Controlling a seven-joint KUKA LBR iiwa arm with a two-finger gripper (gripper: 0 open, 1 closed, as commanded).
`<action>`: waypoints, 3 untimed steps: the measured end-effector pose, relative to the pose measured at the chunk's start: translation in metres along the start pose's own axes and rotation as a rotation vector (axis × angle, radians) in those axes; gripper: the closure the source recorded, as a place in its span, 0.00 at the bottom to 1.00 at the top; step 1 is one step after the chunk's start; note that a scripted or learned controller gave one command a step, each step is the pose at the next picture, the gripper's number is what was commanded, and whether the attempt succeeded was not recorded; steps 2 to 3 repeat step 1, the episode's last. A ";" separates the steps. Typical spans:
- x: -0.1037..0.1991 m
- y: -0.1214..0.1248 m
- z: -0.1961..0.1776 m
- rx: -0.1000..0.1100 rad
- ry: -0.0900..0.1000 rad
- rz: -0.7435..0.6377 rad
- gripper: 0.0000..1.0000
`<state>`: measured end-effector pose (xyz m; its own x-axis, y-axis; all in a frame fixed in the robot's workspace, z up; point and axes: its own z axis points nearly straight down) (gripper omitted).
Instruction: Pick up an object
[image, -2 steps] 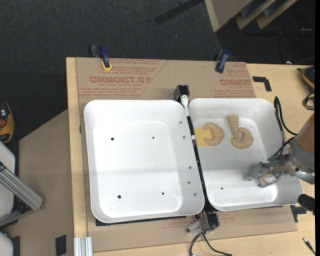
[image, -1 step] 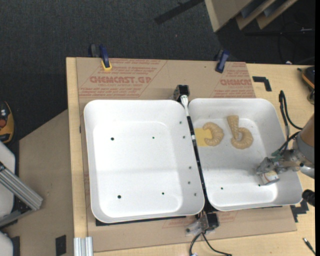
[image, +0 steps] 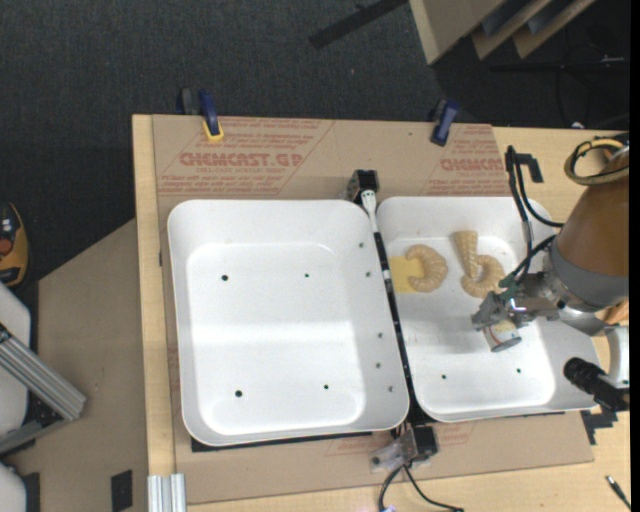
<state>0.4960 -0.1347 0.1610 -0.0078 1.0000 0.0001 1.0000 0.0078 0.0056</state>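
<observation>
I see the gripper (image: 498, 318) low over the right bin (image: 440, 385), near the worktop's right edge, just beside a tan curved object (image: 478, 268). Its fingers look slightly apart, clamping nothing. A second curved piece (image: 428, 267) touches a yellow block (image: 405, 270).

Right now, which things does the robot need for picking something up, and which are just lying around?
For the job:
- gripper
- two tan curved pieces
- yellow piece
- right bin

Just lying about:
- left bin
- blue clamps
- cardboard sheet
</observation>
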 end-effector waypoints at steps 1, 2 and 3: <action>0.097 0.045 -0.057 -0.004 0.002 -0.005 1.00; 0.097 0.045 -0.057 -0.004 0.002 -0.005 1.00; 0.097 0.045 -0.057 -0.004 0.002 -0.005 1.00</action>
